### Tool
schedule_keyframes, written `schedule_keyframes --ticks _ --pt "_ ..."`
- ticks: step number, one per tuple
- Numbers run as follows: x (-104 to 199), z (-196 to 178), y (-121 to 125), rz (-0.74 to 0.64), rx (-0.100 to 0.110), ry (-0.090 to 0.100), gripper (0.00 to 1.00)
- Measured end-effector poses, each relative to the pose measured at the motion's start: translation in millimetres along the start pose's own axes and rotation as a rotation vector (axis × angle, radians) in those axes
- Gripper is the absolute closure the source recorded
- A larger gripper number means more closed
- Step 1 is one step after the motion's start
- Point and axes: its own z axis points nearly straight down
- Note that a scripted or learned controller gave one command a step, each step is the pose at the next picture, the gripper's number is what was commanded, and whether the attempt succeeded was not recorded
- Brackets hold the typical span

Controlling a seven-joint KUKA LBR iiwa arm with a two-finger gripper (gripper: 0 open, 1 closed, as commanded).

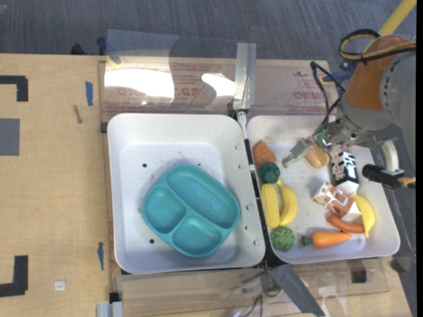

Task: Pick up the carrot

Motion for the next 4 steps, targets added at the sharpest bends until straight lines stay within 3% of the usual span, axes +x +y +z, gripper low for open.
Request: schedule_keyframes --ticks 1,2,3,4 --pt "3.6 0.2 20.6 0.271 0.003 0.007 0.0" --pt "40.2 12.4 -2.2 0.553 -0.054 -0.034 0.0" --pt "66.0 22.7 -72.9 0.633 -0.04 -0.027 0.0" --pt "-12.7 18.7 26.3 0.542 -0.019 -0.021 0.0"
